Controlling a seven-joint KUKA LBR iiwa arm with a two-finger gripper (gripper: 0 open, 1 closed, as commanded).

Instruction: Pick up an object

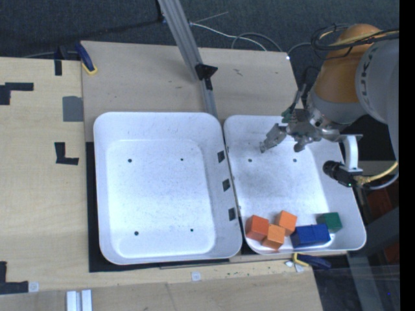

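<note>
My gripper (284,142) hangs over the upper part of the right bin (259,173), open, with its two fingers spread and nothing between them. The blocks lie well below it along the bin's front edge: three orange blocks (258,226) (286,221) (275,236) clustered together, a blue block (310,236) to their right, and a small green block (332,221) near the right corner.
The left bin (117,173) sits beside the right one, joined by black clips along the shared rim. A slanted metal rail (188,41) runs down from the top to the bins' divide. Cables lie behind the bench, and a yellow-blue clamp (86,60) is at the upper left.
</note>
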